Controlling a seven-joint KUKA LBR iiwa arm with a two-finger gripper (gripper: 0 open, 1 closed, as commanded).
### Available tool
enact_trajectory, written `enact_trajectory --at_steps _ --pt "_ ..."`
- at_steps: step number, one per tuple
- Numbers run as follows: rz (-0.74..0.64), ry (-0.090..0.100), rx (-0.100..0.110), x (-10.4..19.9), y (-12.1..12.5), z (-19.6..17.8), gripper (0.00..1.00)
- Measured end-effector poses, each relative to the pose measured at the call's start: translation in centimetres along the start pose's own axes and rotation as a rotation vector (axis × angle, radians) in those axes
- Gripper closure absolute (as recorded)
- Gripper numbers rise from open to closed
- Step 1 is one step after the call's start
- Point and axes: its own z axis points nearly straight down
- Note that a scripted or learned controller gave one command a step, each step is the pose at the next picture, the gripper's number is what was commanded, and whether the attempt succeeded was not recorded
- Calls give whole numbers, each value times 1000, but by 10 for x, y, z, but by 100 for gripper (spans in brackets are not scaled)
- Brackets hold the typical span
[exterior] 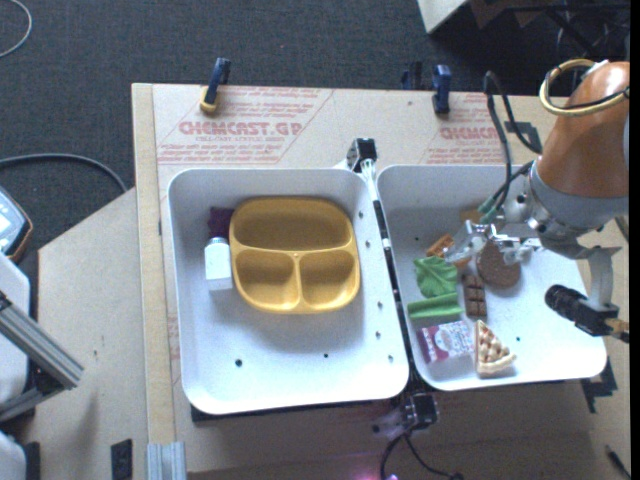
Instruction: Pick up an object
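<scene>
Left bin (190,298): yellow divided tray (294,252) fills its centre; small white bottle (218,263) and a dark item (220,217) wedged between tray and left wall. Bare floor along the bin's lower part and right strip.

Right bin (560,353): clutter packed down its left half, green pieces (435,276), chocolate bar (475,299), red packet (447,341), pizza slice (492,350), brown round cookie (498,269) under the gripper (492,238). Bare floor at upper left and lower right. Arm (585,158) blocks the frame's upper right; black cylinder (578,308) juts at right
</scene>
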Motion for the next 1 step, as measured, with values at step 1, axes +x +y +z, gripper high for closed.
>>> enact_trajectory --at_steps 1 --pt "0 0 1 8 -6 59 0"
